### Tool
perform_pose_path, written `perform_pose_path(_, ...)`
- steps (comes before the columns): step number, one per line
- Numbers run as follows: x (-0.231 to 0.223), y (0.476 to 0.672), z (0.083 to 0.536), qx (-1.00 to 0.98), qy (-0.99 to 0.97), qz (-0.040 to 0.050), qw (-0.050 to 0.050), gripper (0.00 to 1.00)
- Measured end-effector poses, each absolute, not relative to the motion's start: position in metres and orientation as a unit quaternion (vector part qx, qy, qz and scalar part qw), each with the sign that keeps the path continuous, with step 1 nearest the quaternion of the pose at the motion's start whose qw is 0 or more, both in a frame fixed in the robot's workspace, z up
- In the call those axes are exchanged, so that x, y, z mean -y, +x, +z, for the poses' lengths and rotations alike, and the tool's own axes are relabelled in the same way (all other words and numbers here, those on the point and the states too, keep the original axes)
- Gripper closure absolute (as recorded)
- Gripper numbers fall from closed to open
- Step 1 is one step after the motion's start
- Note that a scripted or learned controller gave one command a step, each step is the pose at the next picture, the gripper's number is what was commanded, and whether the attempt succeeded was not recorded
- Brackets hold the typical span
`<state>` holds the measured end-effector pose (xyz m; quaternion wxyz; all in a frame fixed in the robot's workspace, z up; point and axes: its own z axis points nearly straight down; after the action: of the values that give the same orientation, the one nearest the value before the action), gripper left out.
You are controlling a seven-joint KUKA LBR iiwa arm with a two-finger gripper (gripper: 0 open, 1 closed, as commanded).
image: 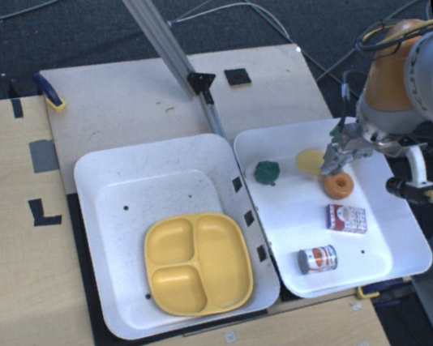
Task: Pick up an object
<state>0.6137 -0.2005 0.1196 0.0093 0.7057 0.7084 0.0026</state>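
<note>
Five things sit in the right bin [412,258]; I take the orange ring [339,185] as my landmark. My hand [337,158] hangs just above it, toward the far wall, beside a yellow piece [309,161]. I cannot tell its finger state. The ring lies just nearward of the hand.

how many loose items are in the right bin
5: green piece upper left, pale yellow piece beside it, orange round one under the end effector, small packet, can lowest. The arm may hide more.
</note>
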Motion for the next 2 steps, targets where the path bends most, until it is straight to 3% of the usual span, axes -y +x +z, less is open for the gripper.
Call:
perform_pose_path(1,0.196,0.611,0.162,-0.708,0.707,0.0004,0.0,1.0)
perform_pose_path(2,0.19,0.611,0.206,-0.708,0.706,0.0008,0.001,1.0)
